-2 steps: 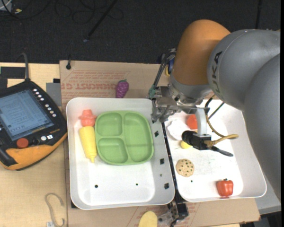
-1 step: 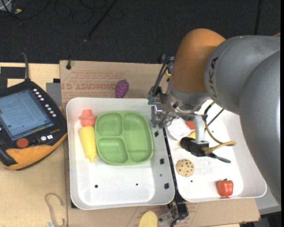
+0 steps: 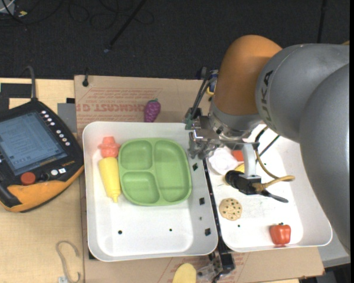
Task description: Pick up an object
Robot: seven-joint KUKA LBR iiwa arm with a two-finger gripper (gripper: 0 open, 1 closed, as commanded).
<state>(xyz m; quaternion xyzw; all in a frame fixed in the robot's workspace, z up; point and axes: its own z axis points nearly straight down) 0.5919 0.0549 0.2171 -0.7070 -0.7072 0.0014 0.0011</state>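
My gripper [image 3: 198, 141] hangs over the seam between the two shallow white bins, just off the far right corner of the green three-compartment plastic plate [image 3: 155, 171]. Whether it is open or closed I cannot tell. Just right of me, on the side away from the plate, lies a crumpled white lump [image 3: 224, 157] with a small orange piece [image 3: 238, 155] against it. Right of the plate's near corner, in the right bin [image 3: 310, 217], sits a round speckled cookie [image 3: 230, 209], and well beyond it a red toy pepper [image 3: 280, 233]. In the left bin [image 3: 94, 223], a yellow squeeze bottle [image 3: 110, 177] lies along the plate's left edge, with a pink-red toy [image 3: 108, 147] at its far end. A purple grape bunch [image 3: 152, 109] rests on the cardboard beyond the plate.
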